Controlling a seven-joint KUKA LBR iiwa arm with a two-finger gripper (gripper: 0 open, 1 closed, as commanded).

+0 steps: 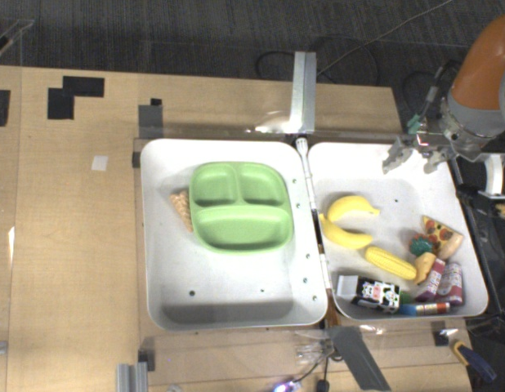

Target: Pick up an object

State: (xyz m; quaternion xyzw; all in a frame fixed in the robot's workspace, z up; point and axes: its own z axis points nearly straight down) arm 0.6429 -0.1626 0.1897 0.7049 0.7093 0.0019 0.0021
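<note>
The right bin (399,190) holds a yellow banana (350,208), a second yellow banana-like piece (344,235), a corn cob (391,262), a pizza slice toy (441,236), a small black-and-white carton (375,293), markers and small bottles (443,282). My gripper (413,155) hangs over the bin's far right corner, above and right of the bananas. Its two fingers (395,157) are spread apart with nothing between them. The arm's orange band (484,68) rises at the right edge.
The left bin (167,292) holds a green divided plate (239,205) with a tan waffle-like piece (181,209) tucked at its left side. A metal post (304,92) stands behind the divider between the bins. Cables run along the back.
</note>
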